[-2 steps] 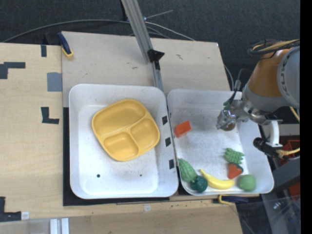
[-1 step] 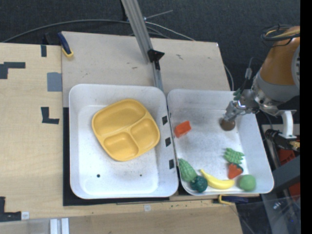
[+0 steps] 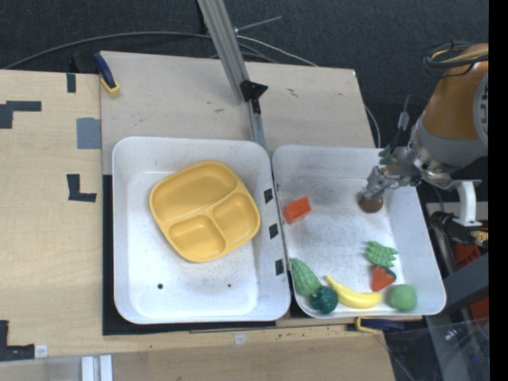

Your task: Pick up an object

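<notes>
My gripper (image 3: 371,199) hangs low over the right bin (image 3: 333,165), near its right wall and toward the back. Its tip looks brownish and blurred. An orange block (image 3: 298,209) lies to its left in the same bin. Along the bin's front sit a green bumpy vegetable (image 3: 305,276), a dark teal ball (image 3: 324,299), a yellow banana (image 3: 353,294), a red strawberry (image 3: 382,278), a green leafy piece (image 3: 381,253) and a light green ball (image 3: 402,297). None of these touches the gripper.
The left bin (image 3: 127,213) holds a yellow divided plate (image 3: 205,210). A grey metal pole (image 3: 226,42) slants down to the bins' shared back edge. A blue and yellow clamp (image 3: 105,73) lies on the bench at the back left.
</notes>
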### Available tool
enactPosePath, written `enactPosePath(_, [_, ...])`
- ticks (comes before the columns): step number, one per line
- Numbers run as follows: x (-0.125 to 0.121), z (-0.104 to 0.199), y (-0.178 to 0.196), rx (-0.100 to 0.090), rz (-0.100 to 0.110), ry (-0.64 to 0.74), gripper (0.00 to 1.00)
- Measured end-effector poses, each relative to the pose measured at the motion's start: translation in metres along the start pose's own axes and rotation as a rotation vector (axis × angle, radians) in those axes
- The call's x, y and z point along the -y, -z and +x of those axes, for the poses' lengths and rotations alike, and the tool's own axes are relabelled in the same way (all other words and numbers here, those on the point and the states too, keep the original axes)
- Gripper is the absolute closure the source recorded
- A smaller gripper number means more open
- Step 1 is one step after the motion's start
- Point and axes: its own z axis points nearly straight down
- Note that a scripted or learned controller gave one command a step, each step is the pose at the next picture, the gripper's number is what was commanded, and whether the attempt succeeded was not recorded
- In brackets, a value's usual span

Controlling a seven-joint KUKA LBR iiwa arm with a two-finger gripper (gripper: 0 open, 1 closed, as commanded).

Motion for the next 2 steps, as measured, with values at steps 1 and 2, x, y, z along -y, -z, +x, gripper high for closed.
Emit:
enactPosePath(1, [-0.009,0.055,0.015,-0.002,-0.002,0.006,1.00])
enactPosePath(2, [-0.009,0.119,0.017,-0.003,0.000,0.008,1.00])
